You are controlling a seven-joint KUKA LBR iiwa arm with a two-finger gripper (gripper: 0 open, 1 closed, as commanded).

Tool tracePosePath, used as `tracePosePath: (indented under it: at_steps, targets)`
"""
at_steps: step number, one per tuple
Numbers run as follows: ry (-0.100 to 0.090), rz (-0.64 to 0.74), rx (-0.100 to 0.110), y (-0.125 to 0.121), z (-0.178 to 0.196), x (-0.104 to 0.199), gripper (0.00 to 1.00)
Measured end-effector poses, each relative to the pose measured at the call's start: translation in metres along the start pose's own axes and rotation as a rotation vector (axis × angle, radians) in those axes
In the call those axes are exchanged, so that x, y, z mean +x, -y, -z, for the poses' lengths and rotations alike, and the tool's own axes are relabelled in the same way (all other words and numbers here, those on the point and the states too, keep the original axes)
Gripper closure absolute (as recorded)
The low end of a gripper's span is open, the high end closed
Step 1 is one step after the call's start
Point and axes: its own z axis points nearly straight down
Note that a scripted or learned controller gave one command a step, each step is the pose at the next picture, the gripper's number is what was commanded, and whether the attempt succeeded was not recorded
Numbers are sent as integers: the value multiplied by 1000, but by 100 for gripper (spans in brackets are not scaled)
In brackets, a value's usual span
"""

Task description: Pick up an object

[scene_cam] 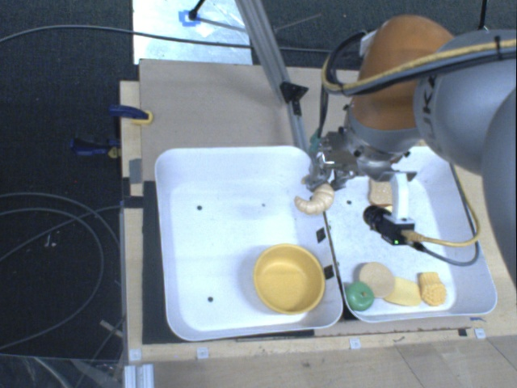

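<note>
Risky spot, with the croissant (314, 200) up on the middle rims between the left bin (174, 241) and right bin (477, 281), right under the gripper (327, 170): cannot tell claw's state; could slip off if pinched badly.

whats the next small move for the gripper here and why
Probably a short, slow lift straight up. The gripper sits right above the croissant, which straddles the rim where the left bin meets the right bin. The view does not settle whether the pastry is actually gripped, so a small rise would show whether it comes along before any carry.
</note>
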Motion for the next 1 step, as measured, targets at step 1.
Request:
tracePosePath:
  at_steps: [1]
  targets:
    - [0,-1,2,24,-12,51,100]
